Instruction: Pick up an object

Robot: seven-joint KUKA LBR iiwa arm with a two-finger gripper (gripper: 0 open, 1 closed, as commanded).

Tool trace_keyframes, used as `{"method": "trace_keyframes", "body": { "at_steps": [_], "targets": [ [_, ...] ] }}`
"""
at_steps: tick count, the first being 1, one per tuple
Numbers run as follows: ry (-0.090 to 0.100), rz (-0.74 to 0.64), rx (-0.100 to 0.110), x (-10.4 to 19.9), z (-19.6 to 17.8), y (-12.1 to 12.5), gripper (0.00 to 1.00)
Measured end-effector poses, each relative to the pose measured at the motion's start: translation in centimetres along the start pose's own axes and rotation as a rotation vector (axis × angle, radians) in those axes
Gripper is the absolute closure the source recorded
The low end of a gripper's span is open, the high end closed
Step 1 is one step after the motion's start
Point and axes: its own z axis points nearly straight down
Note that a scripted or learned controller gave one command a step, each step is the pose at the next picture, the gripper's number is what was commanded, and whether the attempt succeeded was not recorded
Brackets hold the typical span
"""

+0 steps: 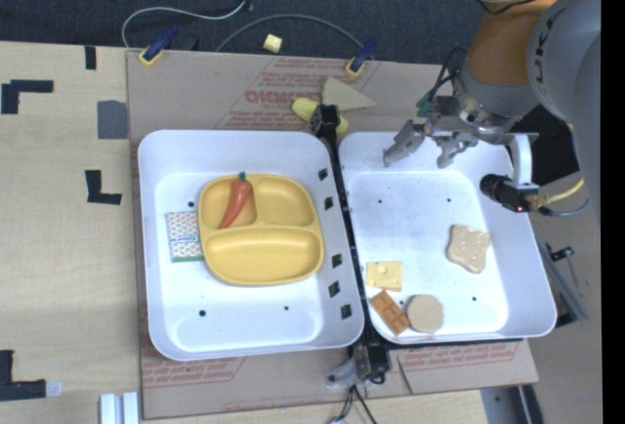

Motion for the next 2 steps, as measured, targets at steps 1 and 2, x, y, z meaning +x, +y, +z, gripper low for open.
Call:
{"method": "trace_keyframes", "body": {
  "at_steps": [1,2],
  "targets": [
    [-0.001,-0.001,0.005,1.1,8.9,2.3,0.0],
    [-0.006,-0.002,0.003,0.9,12.3,3.7,0.0]
  ]
}}
